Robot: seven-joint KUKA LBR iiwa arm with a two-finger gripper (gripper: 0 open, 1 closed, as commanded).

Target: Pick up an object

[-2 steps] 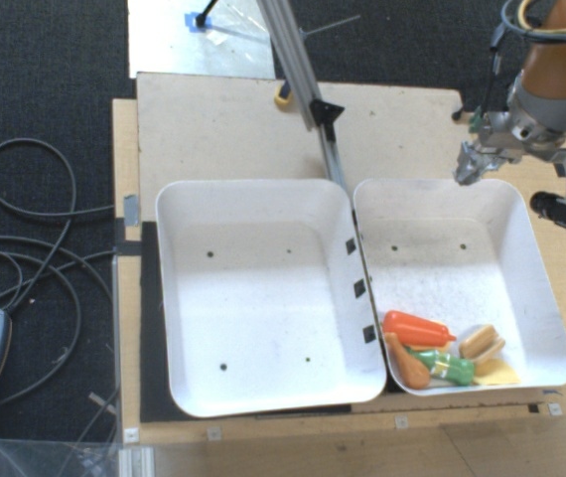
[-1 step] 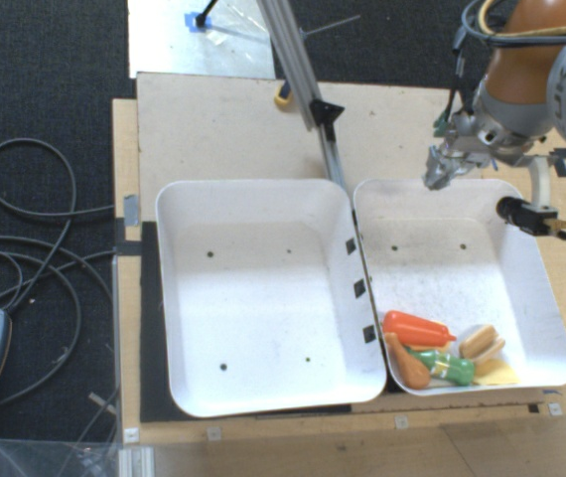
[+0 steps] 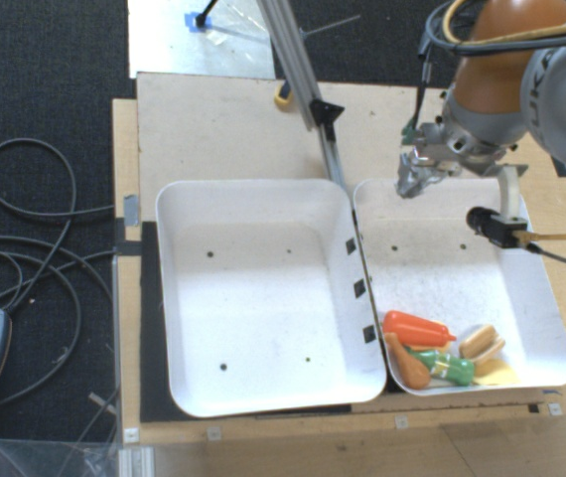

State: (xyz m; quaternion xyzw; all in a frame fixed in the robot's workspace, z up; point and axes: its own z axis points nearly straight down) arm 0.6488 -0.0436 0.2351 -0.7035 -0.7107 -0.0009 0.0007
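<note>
Nothing is picked yet: the gripper (image 3: 414, 182) hangs above the far edge of the right bin (image 3: 541, 306), its fingers too blurred to tell apart, well away from the toys (image 3: 440, 351) heaped in the bin's near corner.

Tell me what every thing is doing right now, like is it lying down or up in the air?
Gripper: up over the far edge of the right bin, nothing seen in it.
Carrots: two, lying crossed in the right bin's near corner.
Green toy: lying against the carrots.
Bun: lying beside the green toy.
Right bin: flat on the bench, holds the toys.
Left bin: flat on the bench.
</note>
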